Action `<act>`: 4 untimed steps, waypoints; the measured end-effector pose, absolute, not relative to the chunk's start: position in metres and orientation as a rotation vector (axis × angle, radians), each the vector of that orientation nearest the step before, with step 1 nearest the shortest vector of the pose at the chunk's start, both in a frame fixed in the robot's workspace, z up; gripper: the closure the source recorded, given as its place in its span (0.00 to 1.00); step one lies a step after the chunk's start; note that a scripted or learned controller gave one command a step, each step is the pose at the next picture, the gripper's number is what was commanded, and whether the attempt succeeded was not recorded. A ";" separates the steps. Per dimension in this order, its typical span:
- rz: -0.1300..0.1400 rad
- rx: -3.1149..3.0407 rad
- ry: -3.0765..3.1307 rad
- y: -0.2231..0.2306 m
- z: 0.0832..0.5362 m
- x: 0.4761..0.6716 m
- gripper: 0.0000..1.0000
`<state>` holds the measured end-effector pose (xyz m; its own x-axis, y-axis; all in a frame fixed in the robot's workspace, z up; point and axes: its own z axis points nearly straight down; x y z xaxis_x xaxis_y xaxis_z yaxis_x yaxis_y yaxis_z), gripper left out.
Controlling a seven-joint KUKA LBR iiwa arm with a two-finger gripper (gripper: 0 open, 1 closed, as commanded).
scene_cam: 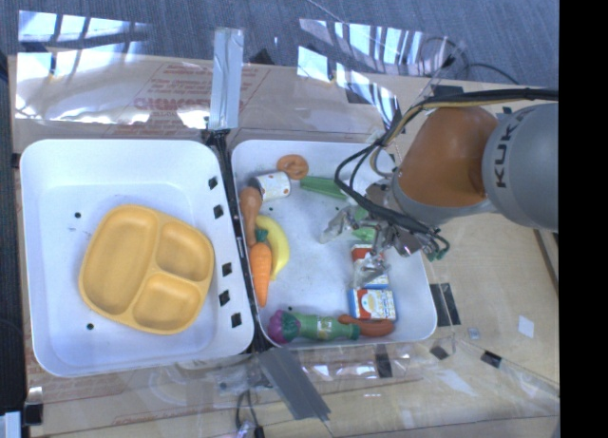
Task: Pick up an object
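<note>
The arm enters from the right of the frame, its orange band sitting over the right-hand bin point(418, 308), and the end effector point(366, 237) hangs low over the right-centre of that bin; whether it is apart or together cannot be told, as cables and the wrist hide it.

Just below it lies a small juice carton point(372, 301), with a red sausage point(377, 328) touching the carton's lower edge near the bin's bottom rim. Left of the sausage, along the same rim, lies a green vegetable with a purple end point(306, 326). Toward the bin's left side, a carrot point(261, 273) lies beside a banana point(276, 244), the two touching, with a brownish sausage-shaped piece point(249, 206) above them. Near the top of the bin sit a small can point(274, 185), a round brown pastry point(293, 166) and a green pod point(325, 186).

The left-hand bin point(57, 165) holds a yellow divided tray point(144, 267), lying tilted at its centre
</note>
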<state>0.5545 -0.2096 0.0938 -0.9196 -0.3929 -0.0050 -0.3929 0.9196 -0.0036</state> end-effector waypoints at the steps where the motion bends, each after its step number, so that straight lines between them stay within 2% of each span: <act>1: -0.004 -0.630 3.072 -0.209 0.094 0.555 0.00; 2: -0.004 -0.630 3.072 -0.209 0.094 0.555 0.00; 3: -0.006 -0.637 3.066 -0.208 0.105 0.557 1.00; 4: -0.006 -0.638 3.066 -0.207 0.105 0.556 0.00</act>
